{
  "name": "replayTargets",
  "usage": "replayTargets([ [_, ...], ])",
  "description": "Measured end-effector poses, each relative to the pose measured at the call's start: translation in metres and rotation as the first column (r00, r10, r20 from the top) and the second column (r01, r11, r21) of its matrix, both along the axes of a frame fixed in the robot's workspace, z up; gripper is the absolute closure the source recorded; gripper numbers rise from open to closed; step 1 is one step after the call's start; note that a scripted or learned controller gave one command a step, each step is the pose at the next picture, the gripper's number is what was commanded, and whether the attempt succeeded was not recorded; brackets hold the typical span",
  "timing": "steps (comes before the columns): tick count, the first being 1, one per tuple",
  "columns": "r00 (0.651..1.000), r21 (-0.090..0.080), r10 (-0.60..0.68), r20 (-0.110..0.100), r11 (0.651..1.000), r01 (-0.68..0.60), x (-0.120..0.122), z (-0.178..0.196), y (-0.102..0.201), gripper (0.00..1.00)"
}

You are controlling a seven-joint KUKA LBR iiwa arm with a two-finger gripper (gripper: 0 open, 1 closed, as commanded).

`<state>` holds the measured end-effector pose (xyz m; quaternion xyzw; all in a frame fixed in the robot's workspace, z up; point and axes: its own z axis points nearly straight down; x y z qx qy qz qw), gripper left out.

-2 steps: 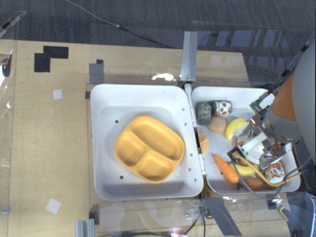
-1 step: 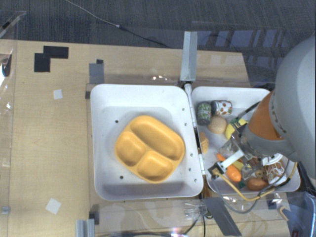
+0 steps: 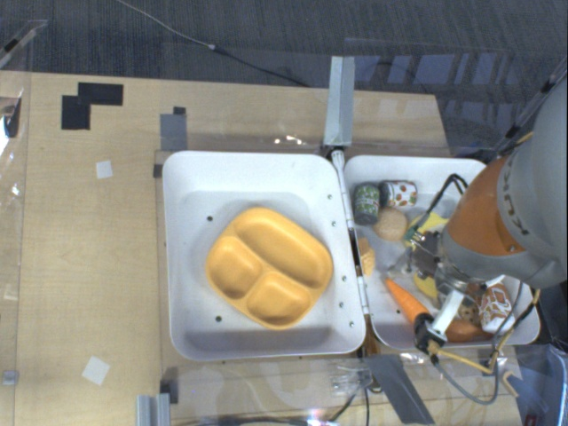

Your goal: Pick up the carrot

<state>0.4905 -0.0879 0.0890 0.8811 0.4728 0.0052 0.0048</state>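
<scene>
The carrot [image 3: 405, 297] is seen lying slantwise on the floor of the right bin [image 3: 401, 163], near its front left corner, its thin end turned toward the middle wall. The hand [image 3: 432, 270] is held low over this bin, just beside the carrot's thick end and under the arm's orange band; whether it is released or clenched cannot be told. No grasp on the carrot is shown. Behind the carrot, a pale brown ball [image 3: 390, 226] and a green can [image 3: 366, 201] are found close together. A yellow divided plate [image 3: 269, 264] is set in the left bin [image 3: 182, 247] on the worktop [image 3: 89, 282].
</scene>
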Motion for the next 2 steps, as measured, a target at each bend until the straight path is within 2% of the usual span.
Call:
replayTargets([
  [1,1.0,0.002,0.007,0.006,1.0,-0.007,0.003,0.012,0.002,1.0],
  [2,0.965,0.005,0.261,-0.007,0.965,-0.261,-0.002,0.096,0.113,1.0],
])
